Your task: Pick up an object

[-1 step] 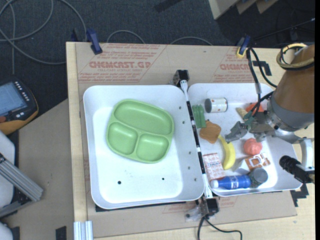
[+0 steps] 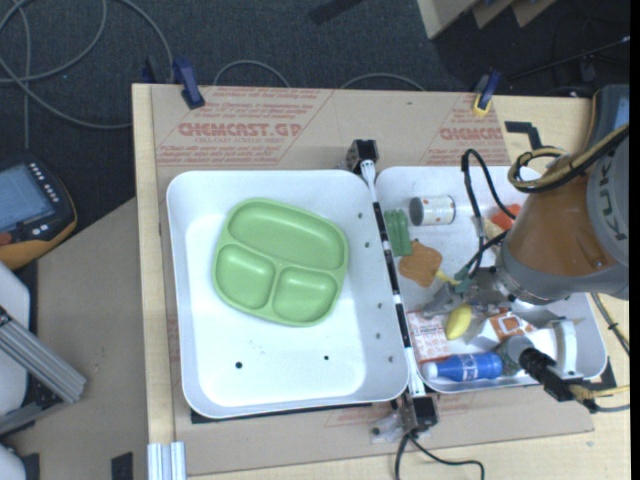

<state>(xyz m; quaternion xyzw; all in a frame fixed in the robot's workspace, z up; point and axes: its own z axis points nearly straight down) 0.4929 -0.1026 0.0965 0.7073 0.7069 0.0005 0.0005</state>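
Yellow, smooth, lemon-shaped object lies in the right bin, just below my claw, whose grip state I cannot tell, beside a flat printed card, above a glossy blue bottle, below a white cylinder.

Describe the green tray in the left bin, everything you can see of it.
The green tray is a pale green divided plate, plastic by its look, with rounded corners and three compartments: one long one at the far side and two smaller ones at the near side. All three look bare. It lies flat and right side up on the floor of the left bin, in the bin's far half, turned slightly askew to the walls. Nothing rests on it, and it stands apart from the bin's walls.
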